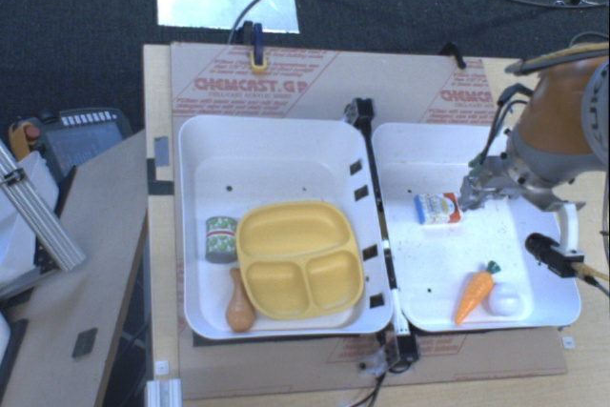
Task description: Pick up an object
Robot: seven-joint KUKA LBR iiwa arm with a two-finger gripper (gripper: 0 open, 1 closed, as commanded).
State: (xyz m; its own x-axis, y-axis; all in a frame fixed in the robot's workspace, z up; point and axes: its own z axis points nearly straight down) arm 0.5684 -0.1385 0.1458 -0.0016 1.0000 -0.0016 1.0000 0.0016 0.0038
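In the right bin (410,157) lies a small white and red carton (437,209) near the middle. My gripper (474,193) sits just to the right of that carton, low over the bin floor. An orange toy carrot (474,295) with a green top lies near the front of the same bin, next to a white egg-shaped piece (504,302). The arm's grey wrist and orange band (567,114) hang over the bin's right side.
The left bin (200,167) holds a yellow divided plate (300,258), a small green can (221,238) to its left and a tan wooden piece (237,304) at the front. A black divider with clips runs between the bins. A cardboard sheet lies beneath both.
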